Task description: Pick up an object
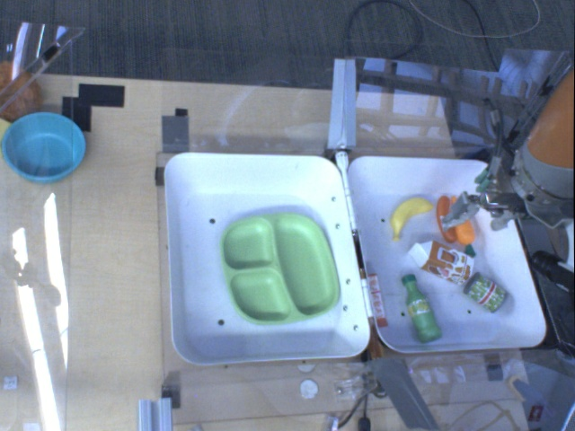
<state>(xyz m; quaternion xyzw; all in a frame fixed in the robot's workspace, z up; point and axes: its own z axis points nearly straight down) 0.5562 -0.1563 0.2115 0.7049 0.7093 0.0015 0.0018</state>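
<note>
With the fingers point(467, 212) set over the orange object point(456, 225) near the right bin's point(517, 335) far edge, their spread cannot be told, so a centred, vertical descent is advised before closing.

Looks like a robotics lab: a wooden bench point(108, 285) with two white bins point(193, 241) bolted down, loose cables point(449, 7) on grey carpet point(225, 25), and toy food like a banana point(410, 214).
</note>
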